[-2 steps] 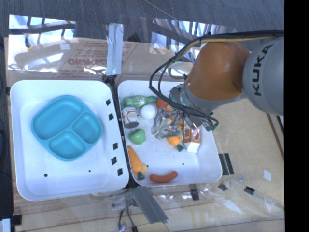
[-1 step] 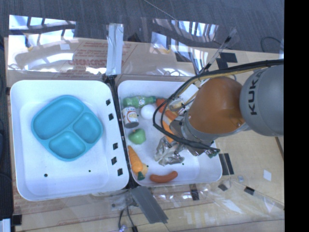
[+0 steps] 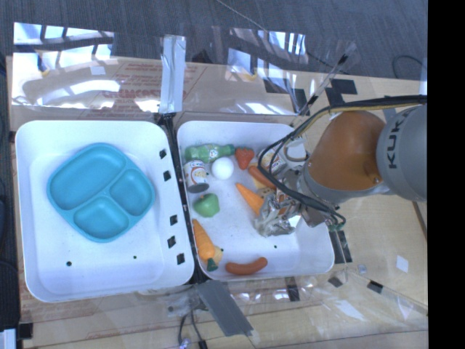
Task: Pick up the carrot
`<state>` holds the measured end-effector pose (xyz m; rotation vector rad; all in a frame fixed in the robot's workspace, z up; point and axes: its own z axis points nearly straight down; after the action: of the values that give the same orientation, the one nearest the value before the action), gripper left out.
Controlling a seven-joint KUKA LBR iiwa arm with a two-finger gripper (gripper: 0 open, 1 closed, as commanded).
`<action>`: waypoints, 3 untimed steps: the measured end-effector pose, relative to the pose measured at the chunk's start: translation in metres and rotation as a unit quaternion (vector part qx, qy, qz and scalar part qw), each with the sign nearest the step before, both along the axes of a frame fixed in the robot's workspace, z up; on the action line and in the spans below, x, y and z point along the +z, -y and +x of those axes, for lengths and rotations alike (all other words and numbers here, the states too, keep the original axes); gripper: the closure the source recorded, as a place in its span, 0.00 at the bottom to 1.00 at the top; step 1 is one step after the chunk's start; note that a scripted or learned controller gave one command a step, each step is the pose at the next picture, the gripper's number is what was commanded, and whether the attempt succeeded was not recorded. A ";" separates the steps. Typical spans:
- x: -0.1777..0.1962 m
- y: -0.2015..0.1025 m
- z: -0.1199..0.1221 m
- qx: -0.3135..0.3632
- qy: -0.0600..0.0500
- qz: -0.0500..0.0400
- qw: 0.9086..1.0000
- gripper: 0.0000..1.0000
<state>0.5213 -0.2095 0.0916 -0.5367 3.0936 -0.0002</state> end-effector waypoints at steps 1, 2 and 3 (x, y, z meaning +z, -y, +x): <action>0.172 -0.076 -0.015 0.031 0.007 -0.003 0.999 1.00; 0.004 -0.053 -0.004 -0.001 -0.003 0.001 1.000 1.00; 0.177 -0.060 0.010 0.076 0.005 -0.003 0.997 1.00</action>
<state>0.5317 -0.1494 0.2686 -0.7676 3.0356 -0.0103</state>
